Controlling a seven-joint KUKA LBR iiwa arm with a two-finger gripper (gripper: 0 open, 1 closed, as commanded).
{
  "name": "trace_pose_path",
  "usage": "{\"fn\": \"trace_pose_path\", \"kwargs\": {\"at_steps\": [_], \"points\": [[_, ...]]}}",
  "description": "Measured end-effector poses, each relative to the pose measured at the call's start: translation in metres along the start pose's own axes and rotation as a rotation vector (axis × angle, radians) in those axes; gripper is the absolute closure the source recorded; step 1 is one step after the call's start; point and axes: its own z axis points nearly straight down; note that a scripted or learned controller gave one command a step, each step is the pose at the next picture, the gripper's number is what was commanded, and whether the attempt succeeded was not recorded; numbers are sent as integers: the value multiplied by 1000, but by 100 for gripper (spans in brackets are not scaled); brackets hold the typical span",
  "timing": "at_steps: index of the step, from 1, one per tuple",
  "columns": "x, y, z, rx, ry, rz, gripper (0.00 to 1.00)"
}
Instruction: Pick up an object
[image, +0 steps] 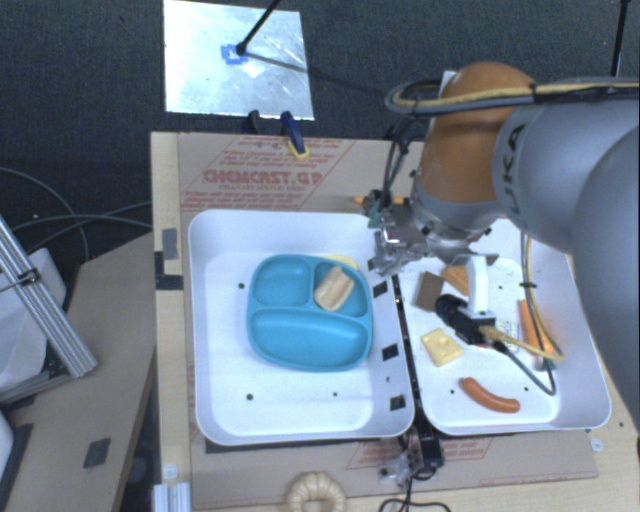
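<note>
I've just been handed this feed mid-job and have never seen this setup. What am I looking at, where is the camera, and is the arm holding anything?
You are seeing one fixed camera above the bench, looking down at a slant. The big grey shape on the right is the robot arm, with an orange band above its wrist. Its jaws hang near the wall between two shallow white bins. The left bin holds a blue divided plate with a tan bread-like piece in its upper right compartment. The right bin holds a brown block, a yellow cheese-like wedge and a reddish sausage. Whether the arm holds anything, I cannot tell from this angle.
</note>
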Motion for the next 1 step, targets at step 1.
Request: {"fn": "trace_pose_path", "kwargs": {"at_steps": [1], "points": [[-6,-1,0,1,-1,6,100]]}}
